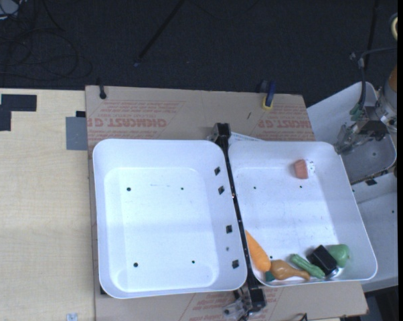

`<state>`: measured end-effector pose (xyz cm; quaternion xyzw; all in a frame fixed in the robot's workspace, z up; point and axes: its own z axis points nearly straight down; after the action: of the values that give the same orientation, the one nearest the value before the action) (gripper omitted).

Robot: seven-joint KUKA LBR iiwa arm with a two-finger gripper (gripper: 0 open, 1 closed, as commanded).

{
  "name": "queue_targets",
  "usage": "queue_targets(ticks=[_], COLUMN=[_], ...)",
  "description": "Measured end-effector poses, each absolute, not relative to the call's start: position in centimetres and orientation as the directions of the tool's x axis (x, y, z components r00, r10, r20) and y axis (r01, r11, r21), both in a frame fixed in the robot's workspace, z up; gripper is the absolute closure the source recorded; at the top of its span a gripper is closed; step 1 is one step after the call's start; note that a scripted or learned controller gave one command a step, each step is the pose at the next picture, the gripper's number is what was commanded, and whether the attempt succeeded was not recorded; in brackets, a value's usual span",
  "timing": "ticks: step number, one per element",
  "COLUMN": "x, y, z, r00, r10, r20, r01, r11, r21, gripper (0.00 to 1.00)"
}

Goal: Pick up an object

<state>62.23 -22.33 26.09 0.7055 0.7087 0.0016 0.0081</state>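
Two shallow white bins of smooth, glossy plastic with rounded corners sit side by side on a sheet of brown cardboard laid over the pale wood-grain desk. The left bin has a bare floor marked by a few small dark dots; the right bin holds the objects. A small pinkish-orange block lies near its far wall, well apart from the rest. In its near corner is a cluster: a tapered orange carrot-shaped piece along the divider, a tan rounded lump just beside it, a long green pod-like piece, a black boxy item and a bright green rounded object, all packed close together. Black clips run along the seam between the bins. The arm's grey metal gripper hangs at the right, beyond the far right corner of the right bin and above none of the objects; whether it is open or closed cannot be told. Red print on the cardboard, reversed and upside down, is too faint to make out with certainty. A blue-and-yellow clamp grips the cardboard's far edge.
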Motion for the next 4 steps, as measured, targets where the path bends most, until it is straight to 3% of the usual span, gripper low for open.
queue_targets(ticks=[1, 2, 3, 4], x=[62.3, 61.3, 59.9, 59.8], y=[-22.4, -11.7, -3.7, -4.2], z=[27.0, 13.2, 19.0, 19.7], r00=[-0.006, -0.007, -0.008, -0.001], r10=[1.0, 1.0, 1.0, 1.0], r20=[-0.01, 0.008, 0.004, 0.001], r01=[1.0, 1.0, 1.0, 1.0], r11=[0.006, 0.007, 0.008, 0.001], r21=[0.016, -0.015, 0.001, -0.005], gripper=[1.0, 1.0, 1.0, 1.0])
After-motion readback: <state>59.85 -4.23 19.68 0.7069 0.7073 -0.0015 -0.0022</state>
